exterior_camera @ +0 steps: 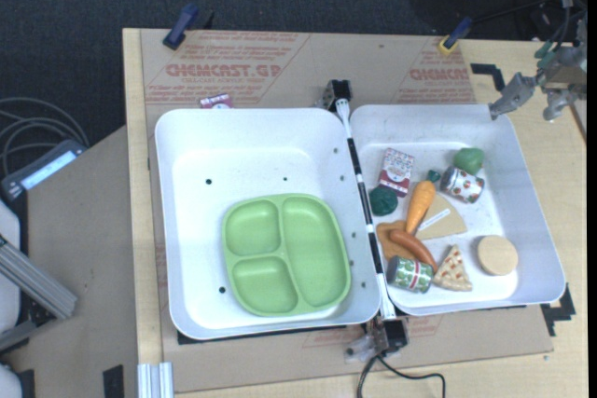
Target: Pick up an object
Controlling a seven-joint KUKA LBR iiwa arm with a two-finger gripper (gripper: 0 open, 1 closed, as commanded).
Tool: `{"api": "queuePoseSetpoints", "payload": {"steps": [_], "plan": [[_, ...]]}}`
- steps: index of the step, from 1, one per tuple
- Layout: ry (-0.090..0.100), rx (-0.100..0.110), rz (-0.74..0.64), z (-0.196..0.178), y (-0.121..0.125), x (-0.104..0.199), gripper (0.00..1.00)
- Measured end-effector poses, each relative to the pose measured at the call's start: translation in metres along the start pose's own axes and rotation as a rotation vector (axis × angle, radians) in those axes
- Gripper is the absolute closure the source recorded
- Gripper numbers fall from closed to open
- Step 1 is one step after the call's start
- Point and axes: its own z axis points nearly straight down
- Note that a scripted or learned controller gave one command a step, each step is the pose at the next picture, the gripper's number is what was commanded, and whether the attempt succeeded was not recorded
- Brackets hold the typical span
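Two shallow white bins are seen side by side on a brown board. The left bin [187,200] holds a green divided plate [284,253] with three compartments, set toward its near right corner. Along the seam between the bins a black strip is visible.

In the right bin [532,200] a cluster of toy foods is gathered. Nearest the seam, a dark green piece [382,199] lies just below a small red and white carton [397,171]. A carrot [420,205] is tilted beside them, with a sausage [410,244] below it and a green-labelled can [410,274] lying on its side at the near edge. A pale cheese wedge [443,222] is found just right of the carrot, and a pizza slice [453,270] sits beside the can. Further right, a red-labelled can [462,185] lies under a green round item [469,159] (possibly a fruit), and a round tan cookie [496,255] rests near the right wall.

At the far right, the gripper [532,93] is seen above the bin's back corner, well apart from the foods; nothing is held, and how far it is opened cannot be told.
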Motion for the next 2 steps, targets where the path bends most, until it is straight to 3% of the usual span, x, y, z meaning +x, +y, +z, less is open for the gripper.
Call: {"api": "queuePoseSetpoints", "payload": {"steps": [1, 2], "plan": [[0.001, 0.003, 0.000, 0.128, 0.000, 0.001, 0.00], [0.001, 0.001, -0.001, 0.182, -0.003, 0.040, 0.00]]}}
